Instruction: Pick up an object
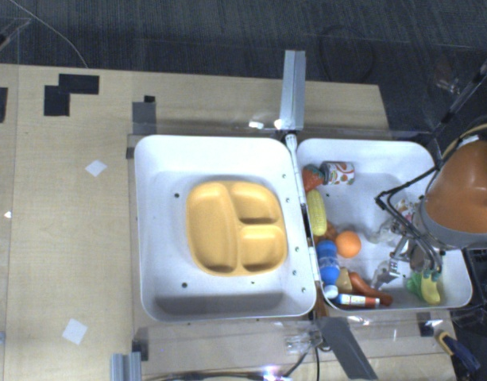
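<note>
The right bin (386, 155) holds several small objects. A small can (338, 172) lies at the back, with a red-orange piece (311, 179) beside it. A yellow corn cob (315, 213) rests along the left wall. In front of it are an orange ball (349, 244), blue pieces (329, 262) and a red and white tube (361, 298). A green and yellow item (427, 286) lies at the front right. My gripper (392, 257) hangs low over the bin's right half, between the orange ball and the green and yellow item. Nothing shows in it.
The left bin (160, 236) holds a yellow divided tray (235, 226). A metal post (291, 90) stands behind the joint of the two bins. The orange-banded arm (464, 189) covers the right bin's right edge. Cables loop near the wrist.
</note>
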### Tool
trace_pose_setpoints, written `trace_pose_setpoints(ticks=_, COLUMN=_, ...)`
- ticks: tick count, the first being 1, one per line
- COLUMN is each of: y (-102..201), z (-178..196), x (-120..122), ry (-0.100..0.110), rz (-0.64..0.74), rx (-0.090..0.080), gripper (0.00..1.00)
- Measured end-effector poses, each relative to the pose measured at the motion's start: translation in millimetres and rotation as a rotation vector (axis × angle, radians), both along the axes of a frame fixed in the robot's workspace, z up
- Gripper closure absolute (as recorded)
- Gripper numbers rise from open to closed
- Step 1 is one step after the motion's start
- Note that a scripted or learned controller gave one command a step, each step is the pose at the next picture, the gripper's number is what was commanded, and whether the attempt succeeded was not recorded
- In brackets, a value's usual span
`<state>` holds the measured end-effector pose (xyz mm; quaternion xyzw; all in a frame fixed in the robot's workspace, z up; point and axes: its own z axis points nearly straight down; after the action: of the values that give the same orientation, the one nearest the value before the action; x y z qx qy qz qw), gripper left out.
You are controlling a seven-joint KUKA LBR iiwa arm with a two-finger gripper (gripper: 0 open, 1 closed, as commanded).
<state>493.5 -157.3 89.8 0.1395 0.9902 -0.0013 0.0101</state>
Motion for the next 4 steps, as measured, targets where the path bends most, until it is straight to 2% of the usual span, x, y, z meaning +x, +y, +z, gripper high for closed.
trace_pose_setpoints(ticks=1, y=-16, z=0, x=0, ry=0.001, rz=0.249, rx=-0.002, gripper=0.0)
trace_pose_setpoints(ticks=2, y=-50, z=12, x=-5, ry=0.014, rz=0.249, rx=0.0, gripper=0.0)
trace_pose_setpoints(ticks=3, y=-49, z=41, x=-4, ry=0.014, rz=0.531, rx=-0.003, gripper=0.0)
trace_pose_setpoints(ticks=4, y=-46, z=4, x=63, ry=0.014, rz=0.368, rx=0.002, gripper=0.0)
